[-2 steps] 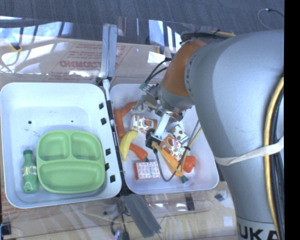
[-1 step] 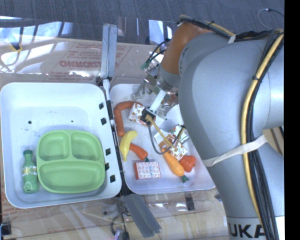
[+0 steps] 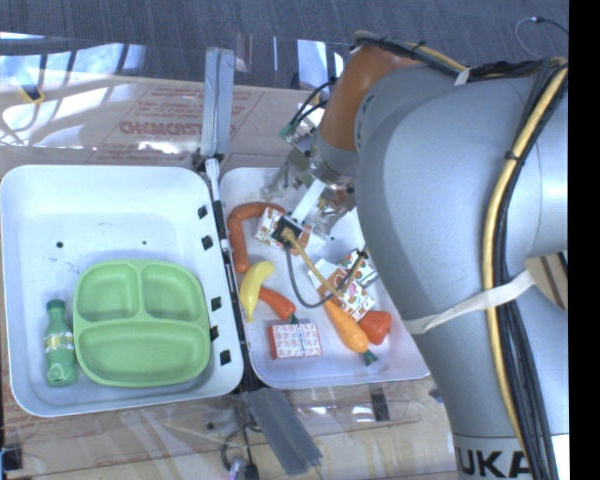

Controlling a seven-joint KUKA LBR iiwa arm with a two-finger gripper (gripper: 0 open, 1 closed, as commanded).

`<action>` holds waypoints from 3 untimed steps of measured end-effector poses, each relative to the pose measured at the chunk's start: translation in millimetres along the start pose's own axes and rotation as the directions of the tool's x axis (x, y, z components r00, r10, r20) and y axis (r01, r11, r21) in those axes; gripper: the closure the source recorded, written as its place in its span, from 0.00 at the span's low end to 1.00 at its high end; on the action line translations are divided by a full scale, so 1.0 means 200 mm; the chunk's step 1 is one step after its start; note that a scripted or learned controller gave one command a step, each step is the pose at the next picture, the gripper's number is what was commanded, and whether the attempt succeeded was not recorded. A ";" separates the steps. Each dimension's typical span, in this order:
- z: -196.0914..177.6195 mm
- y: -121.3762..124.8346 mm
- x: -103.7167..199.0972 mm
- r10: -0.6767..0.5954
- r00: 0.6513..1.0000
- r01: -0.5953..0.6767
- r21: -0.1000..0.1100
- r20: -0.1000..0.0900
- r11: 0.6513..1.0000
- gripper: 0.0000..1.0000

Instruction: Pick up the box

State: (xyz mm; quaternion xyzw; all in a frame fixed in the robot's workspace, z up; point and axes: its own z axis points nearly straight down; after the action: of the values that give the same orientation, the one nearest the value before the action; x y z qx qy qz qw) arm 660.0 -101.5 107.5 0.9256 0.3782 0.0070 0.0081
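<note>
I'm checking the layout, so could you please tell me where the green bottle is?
The bottle stands in the left bin, at its front-left corner, just left of the green tray.

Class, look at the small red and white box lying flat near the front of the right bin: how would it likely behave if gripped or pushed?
The box lies flat on a broad face, so it would probably slide, not roll or tip. Its carton-like look suggests it is light and may dent under a hard squeeze. The carrot lies close beside it, so a push that way could nudge it.
</note>
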 end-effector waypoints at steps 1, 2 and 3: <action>0.00 -0.12 -0.08 -0.038 0.999 0.037 -0.005 -0.010 0.999 0.00; 0.04 -0.06 -0.02 -0.038 0.999 0.038 0.009 -0.002 0.999 0.00; 0.06 -0.14 -0.49 0.194 0.981 -0.194 0.018 0.009 0.981 0.00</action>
State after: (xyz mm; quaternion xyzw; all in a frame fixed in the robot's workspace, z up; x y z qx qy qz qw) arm 570.8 -150.8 94.6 0.9582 0.2863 0.0010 -0.0001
